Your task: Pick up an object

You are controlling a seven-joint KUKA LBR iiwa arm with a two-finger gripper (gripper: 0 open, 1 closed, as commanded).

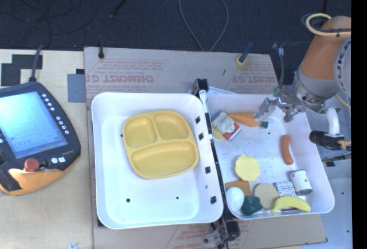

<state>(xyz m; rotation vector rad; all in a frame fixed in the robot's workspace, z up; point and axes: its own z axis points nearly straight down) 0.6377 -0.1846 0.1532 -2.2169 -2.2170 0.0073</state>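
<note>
Arm (327, 64) came in from the right, wrist over the right bin's (321, 156) upper right corner. Gripper (276, 109) sat low over the bin's top area, tips pointing left toward the carrot (245, 119). You could see the fingers (265, 110) spread a bit with nothing between them, so no grasp; whether a tip touched the carrot's green end, I couldn't tell. Carrot lay near the bin's upper edge, just right of a small packet (224, 125). Sausage (286, 149) lay upright-ish near the right wall, well apart from the gripper. Yellow disc (248, 168) sat mid-bin. Along the bottom edge: egg (234, 195) at left, a dark green item (250, 205) just beside it, tan disc (265, 193) next, banana (291, 204) along the front, a small can (300, 181) and a printed block (284, 188) just above the banana. An orange-brown piece (241, 186) sat partly behind the egg. Left bin (109, 185) held the yellow divided plate (160, 143), tilted slightly, roughly centred. Divider (207, 150) ran between the bins. Tablet (34, 133) was on the bench to the far left, screen lit.
</note>
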